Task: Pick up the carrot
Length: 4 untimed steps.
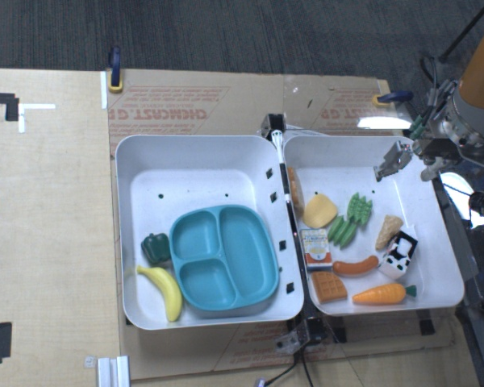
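You're at the approach step, nothing grasped yet. The carrot [380, 295] lies flat near the front edge of the right bin [447, 240], orange body pointing left, green top to the right, close to the bin's front-right corner.

The hand [402, 161] hangs over the far right part of that bin, near the back wall, well apart from the carrot. The fingers look spread with nothing between them, though they're small and dark here, so treat that as a read, not a fact.

Neighbours to mind: the sausage [356, 266] sits just behind the carrot, the waffle [329, 288] just to its left, and the black-and-white cow toy [398, 253] just behind its green end. Tight spot.

Next move, as I judge it: bring the hand forward across the bin to sit above the carrot's middle, turn the wrist so the fingers close across the short width, then drop straight down. Front wall and sausage leave little room either side, so keep the opening modest. Left bin with the teal plate [224, 256] and banana [166, 290] isn't involved.
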Motion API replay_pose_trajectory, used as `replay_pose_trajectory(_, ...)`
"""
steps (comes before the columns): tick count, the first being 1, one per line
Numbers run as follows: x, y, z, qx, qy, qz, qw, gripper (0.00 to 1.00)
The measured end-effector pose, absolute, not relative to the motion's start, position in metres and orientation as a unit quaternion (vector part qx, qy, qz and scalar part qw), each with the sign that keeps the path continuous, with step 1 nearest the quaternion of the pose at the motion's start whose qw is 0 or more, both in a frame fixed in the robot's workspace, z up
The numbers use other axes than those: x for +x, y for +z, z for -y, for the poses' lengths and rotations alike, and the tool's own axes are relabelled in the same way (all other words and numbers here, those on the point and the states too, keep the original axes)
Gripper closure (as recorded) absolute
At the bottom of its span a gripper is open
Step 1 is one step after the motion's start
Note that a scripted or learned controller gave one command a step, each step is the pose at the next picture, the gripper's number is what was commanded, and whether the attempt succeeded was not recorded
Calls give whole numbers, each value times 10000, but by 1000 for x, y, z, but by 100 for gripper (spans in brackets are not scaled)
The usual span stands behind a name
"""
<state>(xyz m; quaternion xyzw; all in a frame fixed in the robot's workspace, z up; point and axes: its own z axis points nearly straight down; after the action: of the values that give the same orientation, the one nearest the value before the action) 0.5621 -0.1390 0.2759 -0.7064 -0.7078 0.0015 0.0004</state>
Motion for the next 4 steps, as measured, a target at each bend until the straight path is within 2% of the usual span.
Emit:
replay_pose_trajectory(1, 591, 219, 83, -6724, 18, 7402, 8, 0)
replay_pose_trajectory(2, 584, 98, 97, -6860, -36, 7275, -60, 0)
replay_pose_trajectory(3, 604, 99, 97, -7752, -39, 6316, -36, 0)
replay_pose_trajectory(4, 573, 98, 96, -8586, -50, 5126, -51, 0)
